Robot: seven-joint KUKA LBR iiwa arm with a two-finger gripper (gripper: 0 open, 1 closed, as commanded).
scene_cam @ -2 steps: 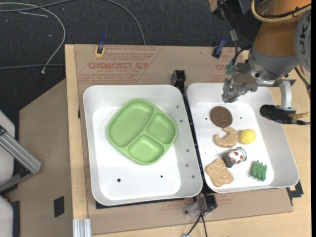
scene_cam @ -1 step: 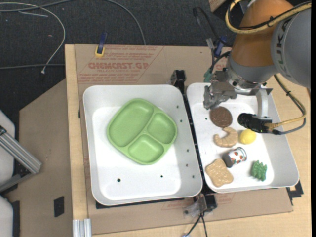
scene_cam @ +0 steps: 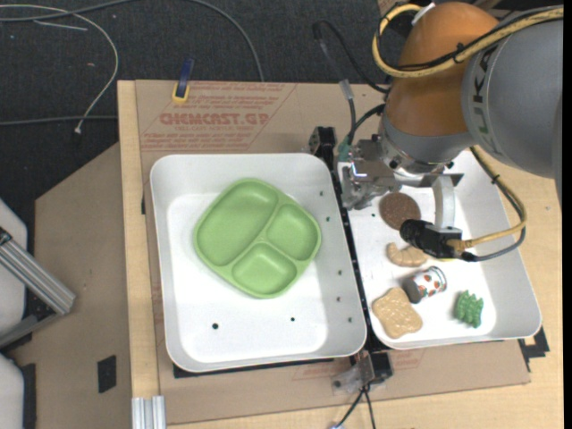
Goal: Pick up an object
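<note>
Camera view: nearest us, at about six o'clock in the right-hand shallow white bin [scene_cam: 514, 280], we see a tan square cracker-like piece [scene_cam: 396, 313]. A small green knobbly toy [scene_cam: 468, 307] sits at its three o'clock, apart from it. Just past them rests a small grey, white and red can [scene_cam: 427, 284], and at its eleven o'clock lies a pale tan oval biscuit shape [scene_cam: 407, 256]. Farther on, a flat brown round disc [scene_cam: 399, 209] lies close under the grey arm with its orange band [scene_cam: 438, 61], which hangs over the bin's twelve o'clock end. The arm's bulk covers the jaws, so we cannot tell whether they are apart or together. At nine o'clock, the left white bin [scene_cam: 179, 311] carries a light green divided plastic plate [scene_cam: 257, 237].
</note>
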